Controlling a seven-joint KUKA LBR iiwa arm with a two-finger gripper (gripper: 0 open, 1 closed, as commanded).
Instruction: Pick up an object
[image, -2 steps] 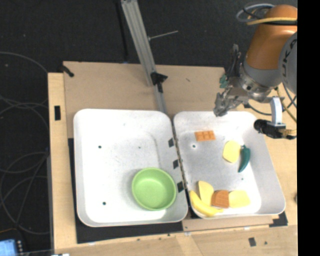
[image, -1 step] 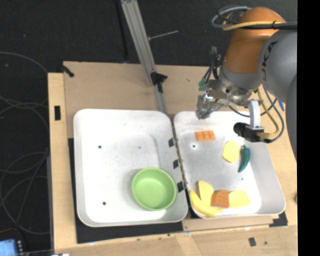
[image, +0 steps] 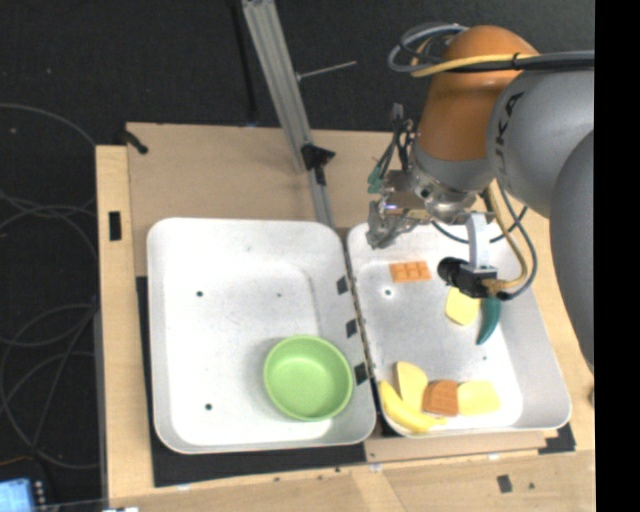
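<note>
My gripper (image: 383, 232) hangs over the far left corner of the right bin (image: 545, 385), close to the wall between the bins. Just to its right and nearer the camera lies a flat orange waffle-like piece (image: 408, 271). Further right a pale yellow piece (image: 461, 309) rests beside a teal curved thing (image: 489, 321). Along the bin's near edge sit a yellow banana-like piece (image: 402, 402), a brown-orange block (image: 440, 398) and a yellow block (image: 479, 398). I see nothing held in the gripper.
A green bowl (image: 308, 376) stands in the near right part of the left bin (image: 200, 260). A slanted metal pole (image: 290, 110) rises behind the bins, ending near the gap between them. The arm's grey and orange body (image: 470, 90) looms over the right bin's far side.
</note>
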